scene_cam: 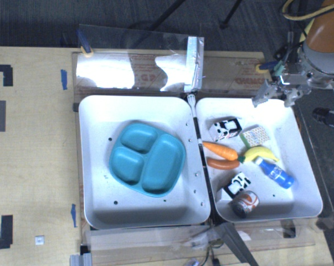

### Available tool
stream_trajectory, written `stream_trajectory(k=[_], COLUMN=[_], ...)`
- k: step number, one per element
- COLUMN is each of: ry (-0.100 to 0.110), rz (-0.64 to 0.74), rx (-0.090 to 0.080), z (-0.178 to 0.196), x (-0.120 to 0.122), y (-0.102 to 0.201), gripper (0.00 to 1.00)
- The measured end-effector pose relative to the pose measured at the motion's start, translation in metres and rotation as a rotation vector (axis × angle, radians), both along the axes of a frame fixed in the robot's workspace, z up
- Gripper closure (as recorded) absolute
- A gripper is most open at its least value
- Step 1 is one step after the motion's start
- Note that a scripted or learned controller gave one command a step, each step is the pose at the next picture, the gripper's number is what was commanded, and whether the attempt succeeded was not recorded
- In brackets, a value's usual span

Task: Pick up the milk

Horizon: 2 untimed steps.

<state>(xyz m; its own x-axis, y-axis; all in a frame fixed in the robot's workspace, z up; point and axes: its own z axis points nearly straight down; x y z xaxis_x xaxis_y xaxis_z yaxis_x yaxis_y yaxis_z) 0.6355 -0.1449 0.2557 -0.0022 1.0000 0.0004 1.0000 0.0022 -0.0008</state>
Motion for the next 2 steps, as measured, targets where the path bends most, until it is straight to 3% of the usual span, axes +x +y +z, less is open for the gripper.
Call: stream_trajectory(k=[1, 2], ry=[-0.003, -0.003], rz=[-0.026, -0.076], rx=[-0.001, -0.002], z=[0.086, 0.174], x=[0.023, -0.028], y=[0.095, 0.073], gripper=[0.00, 0.00])
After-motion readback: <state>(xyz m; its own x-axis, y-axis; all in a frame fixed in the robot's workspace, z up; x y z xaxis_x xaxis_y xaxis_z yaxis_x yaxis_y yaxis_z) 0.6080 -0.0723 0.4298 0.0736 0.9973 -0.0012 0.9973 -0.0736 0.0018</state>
